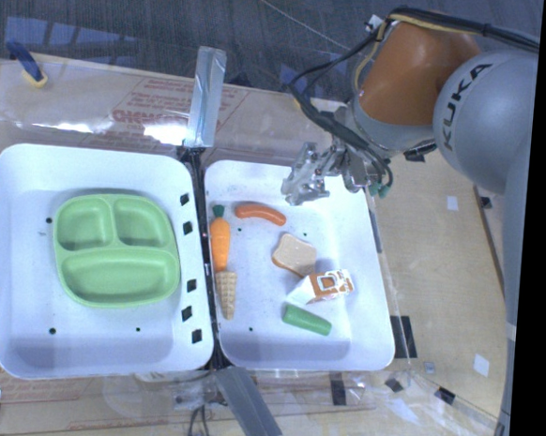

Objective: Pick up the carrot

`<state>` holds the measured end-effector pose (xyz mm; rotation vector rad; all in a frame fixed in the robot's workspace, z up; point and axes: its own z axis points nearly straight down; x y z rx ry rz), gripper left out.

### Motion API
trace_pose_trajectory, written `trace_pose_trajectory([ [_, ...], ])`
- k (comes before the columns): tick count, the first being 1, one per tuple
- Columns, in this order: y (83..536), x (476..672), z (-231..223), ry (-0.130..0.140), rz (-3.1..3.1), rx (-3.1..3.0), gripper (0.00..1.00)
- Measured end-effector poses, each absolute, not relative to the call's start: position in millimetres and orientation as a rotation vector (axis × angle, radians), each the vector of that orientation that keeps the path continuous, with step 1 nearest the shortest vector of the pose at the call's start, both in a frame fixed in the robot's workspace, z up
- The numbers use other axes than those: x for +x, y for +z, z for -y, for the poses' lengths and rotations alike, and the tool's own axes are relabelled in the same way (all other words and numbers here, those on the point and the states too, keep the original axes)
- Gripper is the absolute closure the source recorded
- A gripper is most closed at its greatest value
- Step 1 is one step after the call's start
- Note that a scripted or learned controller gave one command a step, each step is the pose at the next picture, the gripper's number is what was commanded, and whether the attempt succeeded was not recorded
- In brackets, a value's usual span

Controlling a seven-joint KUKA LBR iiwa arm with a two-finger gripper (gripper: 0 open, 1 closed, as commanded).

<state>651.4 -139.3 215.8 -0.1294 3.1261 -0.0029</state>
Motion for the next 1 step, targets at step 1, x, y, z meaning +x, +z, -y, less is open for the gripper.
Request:
trace_pose_trajectory([
  [1,270.4,658.0,175.8,-0.005,-3.037,-0.781,1.00],
])
